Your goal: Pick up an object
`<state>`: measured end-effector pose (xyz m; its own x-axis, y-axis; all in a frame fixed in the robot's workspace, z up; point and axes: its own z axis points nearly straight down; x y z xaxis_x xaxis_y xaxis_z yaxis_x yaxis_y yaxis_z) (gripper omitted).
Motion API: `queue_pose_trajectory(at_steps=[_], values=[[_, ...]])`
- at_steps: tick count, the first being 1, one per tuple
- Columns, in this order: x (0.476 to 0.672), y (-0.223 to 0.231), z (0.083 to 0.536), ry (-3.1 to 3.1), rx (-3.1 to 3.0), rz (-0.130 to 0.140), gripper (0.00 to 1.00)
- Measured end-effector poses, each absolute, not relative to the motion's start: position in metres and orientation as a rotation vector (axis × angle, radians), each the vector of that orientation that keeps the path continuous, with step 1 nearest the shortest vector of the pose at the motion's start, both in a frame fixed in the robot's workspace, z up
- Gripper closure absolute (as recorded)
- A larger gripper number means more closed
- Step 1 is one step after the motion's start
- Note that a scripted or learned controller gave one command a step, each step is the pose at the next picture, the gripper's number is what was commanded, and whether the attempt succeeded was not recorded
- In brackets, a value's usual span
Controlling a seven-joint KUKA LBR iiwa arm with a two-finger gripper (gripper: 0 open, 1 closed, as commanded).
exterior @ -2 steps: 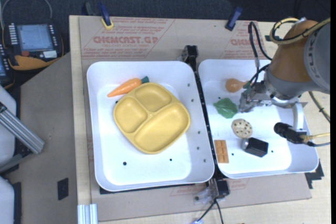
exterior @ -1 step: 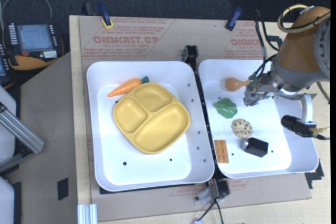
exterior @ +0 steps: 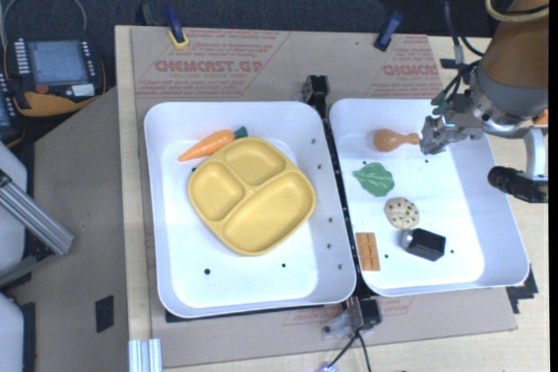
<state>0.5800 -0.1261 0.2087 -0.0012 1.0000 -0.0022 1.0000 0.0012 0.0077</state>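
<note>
Drumstick [exterior: 394, 139], a tan toy one, lies near the back of the right bin [exterior: 497, 266], its thin end pointing toward the gripper [exterior: 433, 141], which sits just beside that end, maybe touching; we can't tell from this angle. We also can't tell whether the gripper is apart or together, since its tip is small & dark against the bin floor, and we see nothing clearly clamped in it. Arm [exterior: 514, 39] comes in from the right, w/ the orange band above the wrist. In front of the drumstick, in the same bin, we see a green leaf [exterior: 374, 179], then a speckled cookie [exterior: 401, 212], then a black block [exterior: 425, 244] just beside the cookie, toward the front. An orange cracker [exterior: 367, 251] lies near the bin's front left corner. In the left bin [exterior: 166, 187] we see a yellow divided plate [exterior: 251, 195] w/ three compartments, roughly in the middle, and a carrot [exterior: 207, 145] just behind it, touching or nearly touching its rim. Both bins sit side by side on a cardboard sheet [exterior: 261, 57] w/ red print.
</note>
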Motion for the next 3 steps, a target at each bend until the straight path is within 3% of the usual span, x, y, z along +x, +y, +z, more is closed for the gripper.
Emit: queue_pose_trajectory(at_steps=[1,3], values=[[0.581,-0.126,0.254,2.218,2.216,0.006,1.0],[0.599,-0.029,0.256,2.226,2.215,0.003,1.0]])
